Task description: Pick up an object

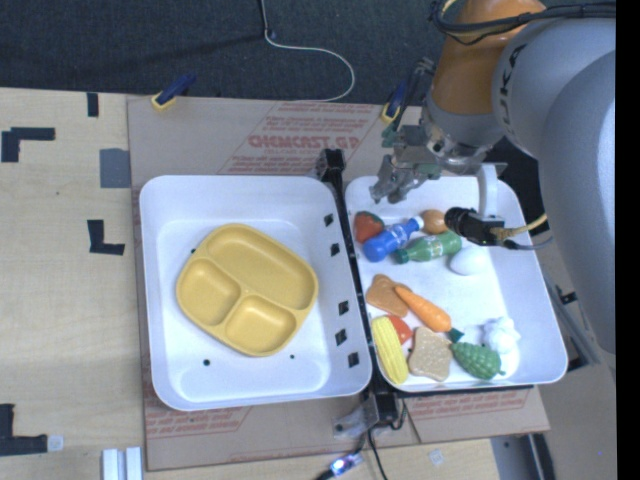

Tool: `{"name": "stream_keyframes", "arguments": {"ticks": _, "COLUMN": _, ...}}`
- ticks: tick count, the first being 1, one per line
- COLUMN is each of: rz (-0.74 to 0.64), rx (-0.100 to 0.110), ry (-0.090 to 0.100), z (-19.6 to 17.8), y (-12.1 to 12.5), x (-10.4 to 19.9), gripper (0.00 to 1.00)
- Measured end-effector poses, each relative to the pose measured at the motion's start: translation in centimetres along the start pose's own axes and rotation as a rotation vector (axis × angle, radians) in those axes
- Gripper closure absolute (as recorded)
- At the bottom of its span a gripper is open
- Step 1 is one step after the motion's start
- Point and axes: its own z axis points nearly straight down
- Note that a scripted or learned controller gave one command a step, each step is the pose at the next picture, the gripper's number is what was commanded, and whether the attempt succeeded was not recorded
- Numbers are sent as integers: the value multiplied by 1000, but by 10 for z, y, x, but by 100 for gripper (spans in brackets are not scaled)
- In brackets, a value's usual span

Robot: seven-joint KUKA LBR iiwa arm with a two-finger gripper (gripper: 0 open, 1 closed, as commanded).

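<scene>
While nothing is yet lifted, the pick is judged to be at its approach stage, with grasp and lift both left to do.

Item 1. Gripper [393,186]: seen over the far part of the right bin [528,298], at the end of the grey arm with its orange band [478,53]. Whether the jaws stand wide or narrow cannot be told; nothing is seen between them.

Item 2. Candidate objects, all lying in the right bin: a blue bottle [388,239] and a red piece [368,226] just below the gripper; a green bottle [428,249] beside them; a small orange piece [432,220]; a white egg-like piece [465,261]; a carrot [424,309]; a corn cob [388,349]; a slice of toast [431,356]; a green vegetable [475,360]. The blue bottle and red piece are judged the likeliest targets, being nearest.

Item 3. Left bin [165,218]: a yellow divided tray [247,288] is held in it, well apart from the gripper.
</scene>
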Motion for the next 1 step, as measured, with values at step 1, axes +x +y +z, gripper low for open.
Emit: {"name": "stream_keyframes", "arguments": {"ticks": 1, "rz": -1, "rx": 2, "ry": 0, "z": 8, "y": 2, "x": 14, "gripper": 100}}
